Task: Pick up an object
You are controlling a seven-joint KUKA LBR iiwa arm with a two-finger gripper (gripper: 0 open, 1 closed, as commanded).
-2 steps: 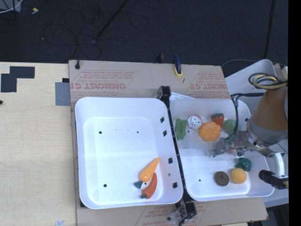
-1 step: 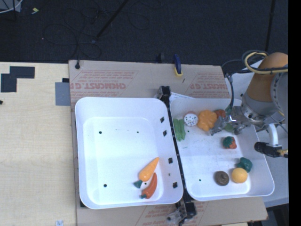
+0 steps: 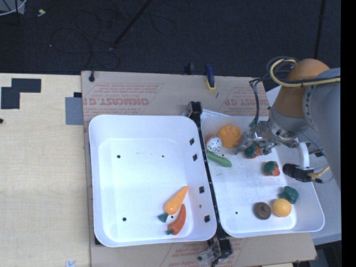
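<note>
orange lumpy toy (image 3: 230,134): rounded, lying in the right bin near its far-left corner, just beside the white ball.
white ball (image 3: 214,144): small, dark-speckled, against the right bin's left wall.
green pod (image 3: 219,159): slim, long, lying at a slant just below the white ball.
red-and-green toy (image 3: 271,168): small, mid-right of the right bin.
dark green toy (image 3: 289,193): small, just above the yellow ball.
yellow ball (image 3: 282,207): round, near the right bin's near-right corner, touching the brown disc.
brown disc (image 3: 262,210): round, lying flat.
orange carrot (image 3: 176,199): tapered, slanted, in the left bin's near-right corner.
red-orange carrot (image 3: 178,220): beside it, green end leftward.
</note>
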